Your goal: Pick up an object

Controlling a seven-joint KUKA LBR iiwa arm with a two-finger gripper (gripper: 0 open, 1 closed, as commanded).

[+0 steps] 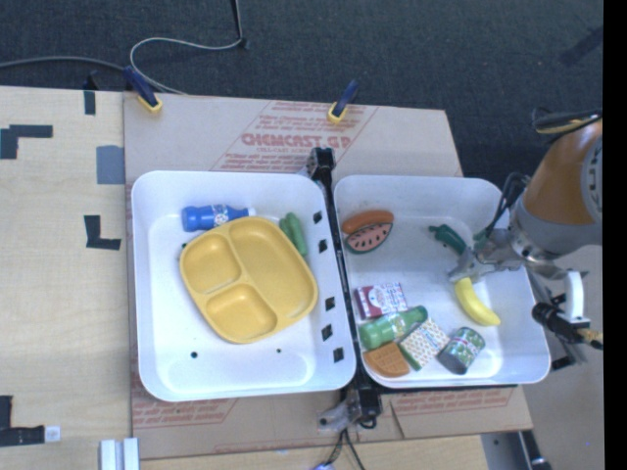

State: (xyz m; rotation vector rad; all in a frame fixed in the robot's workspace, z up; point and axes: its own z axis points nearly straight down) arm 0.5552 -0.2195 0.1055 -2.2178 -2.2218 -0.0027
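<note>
While the bench's cardboard sheet runs under both bins, the nearest things lie along the front of the right bin: a small grey-green can, a patterned packet and an orange waffle-like piece, packed close together. Just behind them sits a green bottle, touching a red-and-white box. A banana lies to the right of these, near the bin's right wall. The gripper hangs just above the banana's upper end, on the grey arm with its orange band reaching in from the right; whether it is released or clenched cannot be told, and nothing is seen between its tips. A dark green object lies just beyond the gripper, and a watermelon slice rests near the bin's left wall. In the left bin, a yellow divided plate fills the middle, with a green pepper-like thing at its far right edge and a blue bottle beside its far rim. Farthest off, two yellow-and-blue clamps grip the cardboard's back edge.
</note>
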